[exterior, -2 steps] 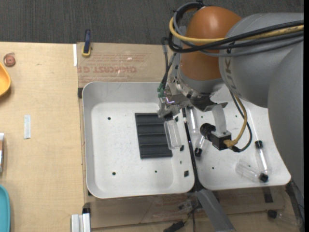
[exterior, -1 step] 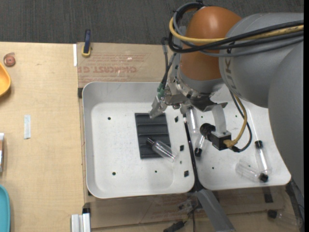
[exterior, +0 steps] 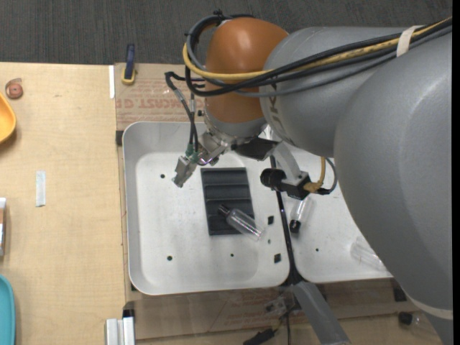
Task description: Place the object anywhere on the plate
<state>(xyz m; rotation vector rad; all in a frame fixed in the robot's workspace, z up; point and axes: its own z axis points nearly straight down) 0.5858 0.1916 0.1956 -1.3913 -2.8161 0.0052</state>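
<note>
Arm [exterior: 359, 99] comes in from the right and covers most of the right bin [exterior: 327, 254]; orange band [exterior: 241, 56] sits over the back edge of the left bin [exterior: 144, 214]. The jaws [exterior: 184, 169] hang over the left bin's back-left area, tilted down-left. Can't tell from this angle whether they're released or clenched, the tips are too small and merge together. Nothing visible between them.

Dark ridged plate [exterior: 226, 192] lies flat near the middle of the left bin, long side running front to back. Clear plastic tube [exterior: 241, 220], probably a small vial or test tube, lies tilted across the plate's front-right corner, touching it, one end hanging off toward the right. The jaws are near the plate's back-left corner, apart from the tube.

Black marker-like item [exterior: 296, 218] lies in the right bin just beside the divider. Another clear piece [exterior: 366, 254] is further right, partly under the arm. Wooden surface [exterior: 65, 192] to the left carries a yellow object [exterior: 6, 124] at the edge.
</note>
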